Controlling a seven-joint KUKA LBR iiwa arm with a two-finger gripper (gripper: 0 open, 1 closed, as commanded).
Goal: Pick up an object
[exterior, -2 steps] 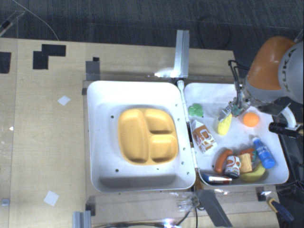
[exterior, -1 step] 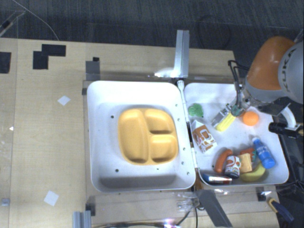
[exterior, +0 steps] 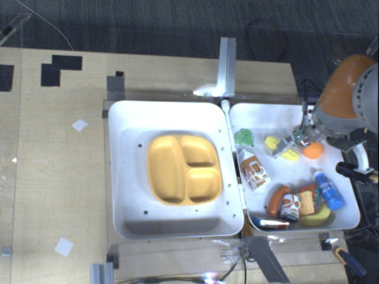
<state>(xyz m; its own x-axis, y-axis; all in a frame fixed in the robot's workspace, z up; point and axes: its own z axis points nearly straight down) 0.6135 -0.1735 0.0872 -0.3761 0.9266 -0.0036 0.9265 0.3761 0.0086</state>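
Note:
My gripper [exterior: 294, 139] hangs low in the right bin [exterior: 266, 112], near its back right. It sits right at a yellow toy [exterior: 279, 147], between that toy and an orange ball [exterior: 313, 151]; whether it touches the toy is unclear. Further left lie a green toy [exterior: 243, 137] and a brown and white carton [exterior: 254, 171]. Along the front of the bin lie a red sausage [exterior: 276, 199], a small can [exterior: 289, 207], a banana [exterior: 317, 216], a blue bottle [exterior: 328, 191] and a dark marker [exterior: 271, 222].
The left bin [exterior: 127, 158] holds a yellow divided plate [exterior: 180, 169]. A metal post [exterior: 227, 67] stands behind the wall between the bins. The arm's orange band [exterior: 346, 90] overhangs the right bin's back right corner.

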